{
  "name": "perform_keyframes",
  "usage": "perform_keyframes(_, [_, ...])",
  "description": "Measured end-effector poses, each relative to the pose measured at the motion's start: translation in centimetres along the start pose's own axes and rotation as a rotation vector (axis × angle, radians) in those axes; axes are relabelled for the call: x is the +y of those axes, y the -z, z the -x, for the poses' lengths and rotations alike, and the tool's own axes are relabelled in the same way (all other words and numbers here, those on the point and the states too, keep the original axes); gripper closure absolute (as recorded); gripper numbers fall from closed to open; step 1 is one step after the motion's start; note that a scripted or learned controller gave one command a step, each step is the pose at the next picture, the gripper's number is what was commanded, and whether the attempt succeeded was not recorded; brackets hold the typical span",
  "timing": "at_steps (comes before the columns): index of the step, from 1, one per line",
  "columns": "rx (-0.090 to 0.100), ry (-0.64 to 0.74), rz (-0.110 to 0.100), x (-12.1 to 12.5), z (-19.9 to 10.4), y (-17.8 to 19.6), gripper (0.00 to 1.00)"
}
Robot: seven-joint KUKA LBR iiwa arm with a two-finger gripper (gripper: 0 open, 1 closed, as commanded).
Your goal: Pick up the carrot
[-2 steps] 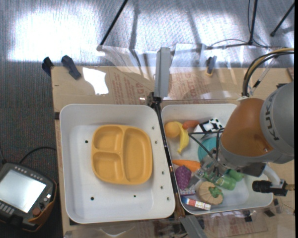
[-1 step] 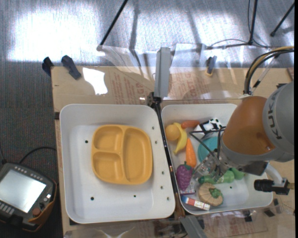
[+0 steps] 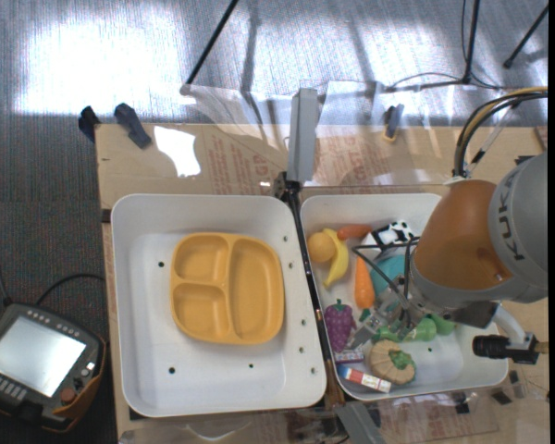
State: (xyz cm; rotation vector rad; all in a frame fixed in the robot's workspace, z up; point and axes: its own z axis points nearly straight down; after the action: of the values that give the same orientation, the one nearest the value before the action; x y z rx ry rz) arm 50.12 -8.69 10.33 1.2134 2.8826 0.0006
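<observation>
The camera view looks down on the slim orange plastic carrot (image 3: 363,283), which lies lengthwise near the middle of the right-hand white bin (image 3: 462,370), in the lower right of the frame, pointing roughly up and down the picture. Just to its left curves a yellow plastic banana (image 3: 337,257), and above it, near the bin's upper wall, rests a small orange-red sausage-shaped toy (image 3: 354,231). A teal rounded object (image 3: 387,271) sits touching or just beside the carrot on its right, with a black-and-white patterned toy (image 3: 395,235) above that. Below the carrot are a purple bunch of plastic grapes (image 3: 339,322), a tan round biscuit-like toy with green on it (image 3: 392,361) and a small red-and-white tube (image 3: 366,378). The two-finger gripper (image 3: 395,319) hangs just below and to the right of the carrot, among these toys, next to a green piece (image 3: 432,326); whether its fingers are spread or closed I cannot tell, and nothing is seen between them. The grey arm with its orange band (image 3: 458,239) covers the bin's right part. In the left-hand white bin (image 3: 139,239) lies a yellow three-compartment plastic plate (image 3: 228,287).
</observation>
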Motion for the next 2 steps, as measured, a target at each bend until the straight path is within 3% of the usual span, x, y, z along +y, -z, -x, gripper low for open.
perform_keyframes(1, [0.012,0.167,-0.002,5.77,5.79,-1.01,0.0])
perform_keyframes(2, [0.014,0.133,-0.006,6.2,6.13,-1.04,0.0])
